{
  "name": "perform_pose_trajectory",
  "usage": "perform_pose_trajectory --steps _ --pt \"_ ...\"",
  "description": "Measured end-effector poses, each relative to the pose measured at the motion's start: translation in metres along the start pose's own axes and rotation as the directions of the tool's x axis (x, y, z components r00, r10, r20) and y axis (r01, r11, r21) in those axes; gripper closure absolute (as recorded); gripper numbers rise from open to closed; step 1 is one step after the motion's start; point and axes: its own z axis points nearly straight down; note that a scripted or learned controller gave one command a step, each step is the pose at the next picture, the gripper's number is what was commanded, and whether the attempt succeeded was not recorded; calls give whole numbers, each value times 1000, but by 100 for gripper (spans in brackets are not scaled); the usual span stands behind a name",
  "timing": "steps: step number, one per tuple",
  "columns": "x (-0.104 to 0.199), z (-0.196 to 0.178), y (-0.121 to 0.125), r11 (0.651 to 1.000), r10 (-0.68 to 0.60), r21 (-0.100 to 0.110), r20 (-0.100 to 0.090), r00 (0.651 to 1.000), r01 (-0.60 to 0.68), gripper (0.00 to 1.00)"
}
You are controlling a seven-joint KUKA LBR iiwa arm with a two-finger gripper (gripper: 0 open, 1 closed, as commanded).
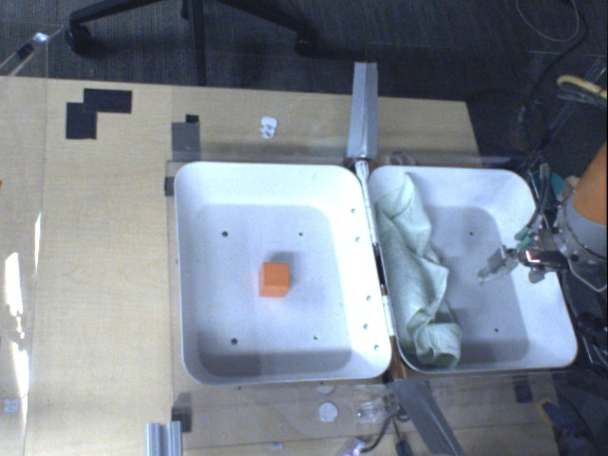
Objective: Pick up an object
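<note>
Claw [496, 266] small and blurred over right bin [532, 354], arm [589, 218] cut off

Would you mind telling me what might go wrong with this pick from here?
1. The pincer sits over bare floor of the right bin, so closing here would likely grab nothing.
2. The towel lies crumpled along that bin's left wall; a grasp might catch only a fold and slip.
3. The orange cube lies in the left bin, a long reach away.

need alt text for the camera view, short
Overhead view of two white bins: an orange cube sits in the left bin, a crumpled pale towel lies along the right bin's left side, and the gripper hovers over the right bin.
</note>
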Motion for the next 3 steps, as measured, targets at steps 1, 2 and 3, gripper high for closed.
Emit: perform_pose_trajectory --steps 1,2,3 --pt "-28 99 59 988 155 -4 0 988 -155 0" --pt "-27 88 61 988 152 -7 -1 988 -152 100" --pt "-22 -11 78 998 67 -5 1 998 -67 100"
